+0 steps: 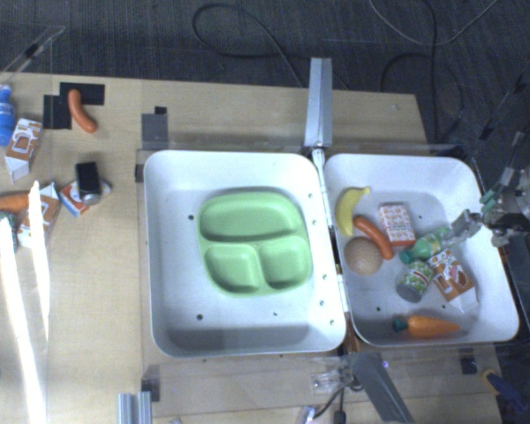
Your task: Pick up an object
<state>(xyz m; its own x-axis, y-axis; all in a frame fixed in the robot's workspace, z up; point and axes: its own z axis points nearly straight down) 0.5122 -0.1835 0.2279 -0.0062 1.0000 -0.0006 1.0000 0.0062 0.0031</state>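
Reaching in over the right wall of the right bin (505, 312) with the gripper (470, 225), its tip sitting just beside a green bottle (427, 246), and its grip showing too small and blurred for telling wide from narrow. Lying in that same bin: a banana (349, 208), a sausage (373, 237) touching a brown ball (362, 257), a red carton (396, 222), a can (414, 282), a juice carton (454, 277) and, near the front wall, a carrot (428, 327). Sitting in the left bin (159, 237): a green divided tray (252, 241).
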